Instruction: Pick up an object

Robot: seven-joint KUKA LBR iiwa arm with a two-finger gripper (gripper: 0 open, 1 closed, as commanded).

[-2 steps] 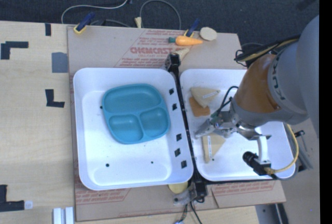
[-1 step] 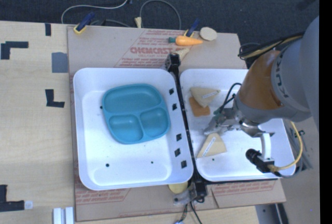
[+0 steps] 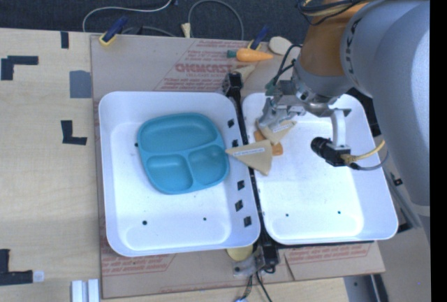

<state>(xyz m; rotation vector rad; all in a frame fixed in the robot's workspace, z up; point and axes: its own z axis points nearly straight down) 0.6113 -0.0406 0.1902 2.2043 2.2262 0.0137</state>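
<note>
The end effector (image 3: 278, 120) hangs low over the right bin (image 3: 349, 224), near its upper left corner, and whether it is open or closed I cannot tell. Just below and left of it lies a tan wedge (image 3: 255, 156), its tip crossing the divider toward the left bin (image 3: 119, 224), with a small orange piece (image 3: 276, 149) touching it. A blue tray (image 3: 183, 152) sits in the left bin, well apart.

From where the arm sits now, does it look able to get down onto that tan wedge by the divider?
Probably yes. The gripper hangs in the right bin just above the tan wedge, and nothing lies over the wedge. The divider beside it may crowd one side.
</note>
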